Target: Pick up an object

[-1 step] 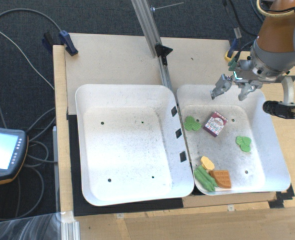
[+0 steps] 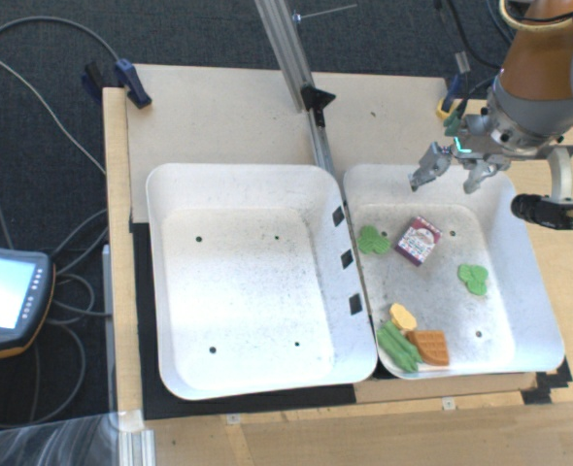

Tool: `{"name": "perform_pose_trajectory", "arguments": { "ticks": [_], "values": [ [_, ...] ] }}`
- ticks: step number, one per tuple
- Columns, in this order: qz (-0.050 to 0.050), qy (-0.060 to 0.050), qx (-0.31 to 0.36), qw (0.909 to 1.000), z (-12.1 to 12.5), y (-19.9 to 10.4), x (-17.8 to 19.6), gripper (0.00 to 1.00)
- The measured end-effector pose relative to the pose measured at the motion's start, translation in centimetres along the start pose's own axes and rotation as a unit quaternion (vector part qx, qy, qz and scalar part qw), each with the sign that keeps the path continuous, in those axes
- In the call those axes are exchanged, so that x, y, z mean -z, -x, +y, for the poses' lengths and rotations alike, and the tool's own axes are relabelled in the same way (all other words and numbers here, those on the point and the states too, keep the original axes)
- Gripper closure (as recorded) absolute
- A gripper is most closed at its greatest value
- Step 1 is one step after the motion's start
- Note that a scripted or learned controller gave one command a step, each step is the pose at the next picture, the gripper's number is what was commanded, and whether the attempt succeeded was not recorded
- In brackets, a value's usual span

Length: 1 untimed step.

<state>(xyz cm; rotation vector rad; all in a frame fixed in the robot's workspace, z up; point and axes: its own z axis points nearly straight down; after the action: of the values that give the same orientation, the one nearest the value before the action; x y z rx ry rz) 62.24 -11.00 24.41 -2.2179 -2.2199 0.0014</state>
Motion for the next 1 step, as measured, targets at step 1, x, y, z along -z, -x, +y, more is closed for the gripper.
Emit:
{"name": "perform_pose_trajectory", "arguments": {
  "ticks": [1],
  "values": [
    [0.0, -0.002, -0.001, 1.0, -0.06, 0.09, -4.22, 0.0]
  ]
}}
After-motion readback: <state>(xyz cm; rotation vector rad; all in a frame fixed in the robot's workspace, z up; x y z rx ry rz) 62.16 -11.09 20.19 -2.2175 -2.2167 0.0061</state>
